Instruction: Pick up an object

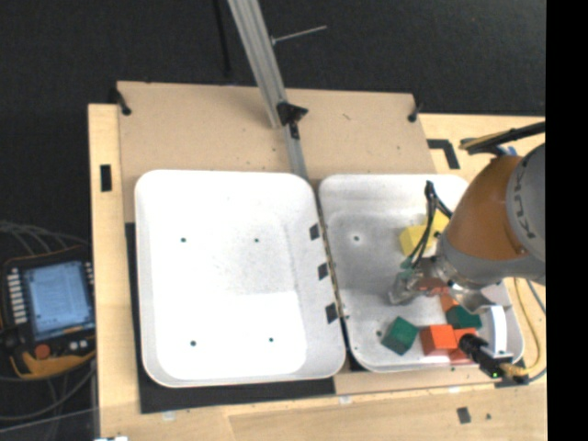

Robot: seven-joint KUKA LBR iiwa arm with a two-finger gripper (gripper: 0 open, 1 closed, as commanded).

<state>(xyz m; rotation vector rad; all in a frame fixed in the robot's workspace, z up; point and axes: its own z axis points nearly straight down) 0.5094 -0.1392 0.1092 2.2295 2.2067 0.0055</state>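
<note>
Bench: pale wood, two white bins; left bin [225, 274], right bin [367, 219].
Objects: green block [400, 335], orange block [438, 338] and yellow piece [415, 239], all in right bin.
Arm: grey, orange band, reaching over right bin.
Gripper [404, 288]: low above bin floor, grip unclear.
Green block: lies tilted, near front wall.

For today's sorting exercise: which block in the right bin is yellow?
The yellow block, farthest up the right bin, beside the arm. The green block and orange block lie near the bin's bottom edge.
</note>
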